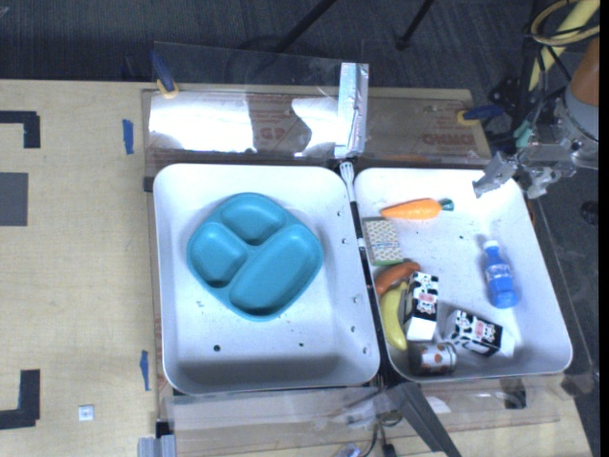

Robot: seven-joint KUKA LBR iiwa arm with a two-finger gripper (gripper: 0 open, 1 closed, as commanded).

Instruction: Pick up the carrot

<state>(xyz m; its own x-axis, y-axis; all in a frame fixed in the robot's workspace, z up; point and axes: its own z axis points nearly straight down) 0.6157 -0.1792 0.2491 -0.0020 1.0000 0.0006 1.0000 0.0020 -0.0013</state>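
The claw (509, 174) hangs at the far right corner of the right bin (542, 255), above the bin's upper rim, with the grey arm reaching in from the right edge. Its metal fingers are seen at a slant and blur into one another, so whether they are spread or closed cannot be told. Nothing shows between them, and they touch none of the objects in the bin.

The carrot (415, 209) lies on its side near the top of the right bin, close to the bin's left wall, its green tip pointing right toward the claw. It is apart from the claw, with bare white bin floor between them.

Below the carrot lies a small patterned packet (383, 240), and lower still a banana (392, 317) curves along the left wall. Two black-and-white cartons (474, 331) and a small can (436, 357) cluster at the bin's near edge. A blue bottle (498, 274) lies by itself toward the right side.

The left bin (190, 350) holds a blue divided plate (253, 253). Both bins sit on the pale wooden tabletop (67, 255).
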